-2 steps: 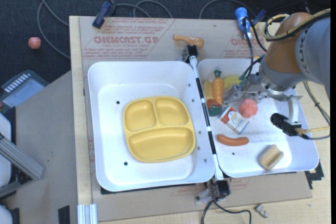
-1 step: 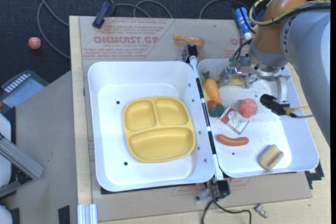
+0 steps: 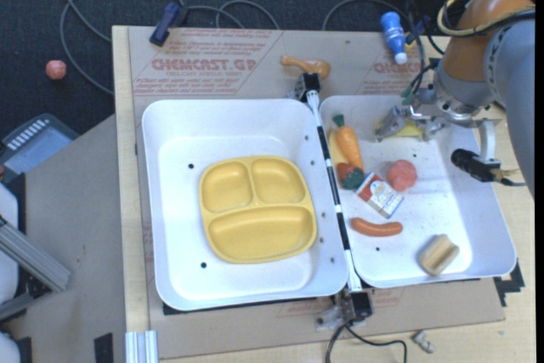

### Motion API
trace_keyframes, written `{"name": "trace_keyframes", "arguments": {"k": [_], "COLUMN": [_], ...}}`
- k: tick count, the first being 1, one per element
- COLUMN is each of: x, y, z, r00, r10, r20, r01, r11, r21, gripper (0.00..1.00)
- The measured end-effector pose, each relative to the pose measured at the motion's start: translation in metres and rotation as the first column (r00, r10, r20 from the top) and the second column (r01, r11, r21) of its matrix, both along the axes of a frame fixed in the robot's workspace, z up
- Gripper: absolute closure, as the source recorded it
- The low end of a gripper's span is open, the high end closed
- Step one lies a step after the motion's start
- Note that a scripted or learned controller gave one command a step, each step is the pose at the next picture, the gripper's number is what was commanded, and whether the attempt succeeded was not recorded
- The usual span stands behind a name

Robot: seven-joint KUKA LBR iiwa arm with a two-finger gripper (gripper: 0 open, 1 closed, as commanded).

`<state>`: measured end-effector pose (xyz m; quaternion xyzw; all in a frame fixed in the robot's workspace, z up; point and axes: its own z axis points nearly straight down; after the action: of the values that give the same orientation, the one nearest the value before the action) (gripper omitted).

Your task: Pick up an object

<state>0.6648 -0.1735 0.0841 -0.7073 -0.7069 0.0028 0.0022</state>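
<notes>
**Gripper low over far end of right bin; nothing held**

Near edge of right bin (image 3: 501,251): tan bread-like block (image 3: 439,254), lying askew near the front corner. Just beyond it, sausage (image 3: 376,226), long axis roughly left-right, parallel to the front wall. Further in: small red-and-white carton (image 3: 380,195), tilted diagonally, with red ball (image 3: 403,175) just beside it on the right. Carrot (image 3: 347,147) lies along the dividing wall, long axis near-to-far, green top toward the near end. Items are loosely scattered, likely tipped in so each try meets a fresh layout.

Left bin (image 3: 161,183) carries a yellow divided tray (image 3: 255,208), flat, centred.

Far end of right bin: gripper (image 3: 408,121) sits low above a yellow item (image 3: 414,128), mostly hidden under it. Fingers: open or closed, cannot tell; nothing visibly between them. Judgement: a grasp attempt on the yellow item is in hand, pick not yet confirmed.

On the counter (image 3: 221,64) beyond the bins: blue bottle (image 3: 393,36).
</notes>
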Motion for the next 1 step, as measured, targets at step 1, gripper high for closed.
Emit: {"name": "trace_keyframes", "arguments": {"k": [1], "x": [-0.0007], "y": [-0.0367], "z": [-0.0022], "r00": [1.0], "r10": [0.004], "r20": [-0.014], "r01": [-0.004], "r11": [1.0], "r21": [0.019], "gripper": [0.0]}}
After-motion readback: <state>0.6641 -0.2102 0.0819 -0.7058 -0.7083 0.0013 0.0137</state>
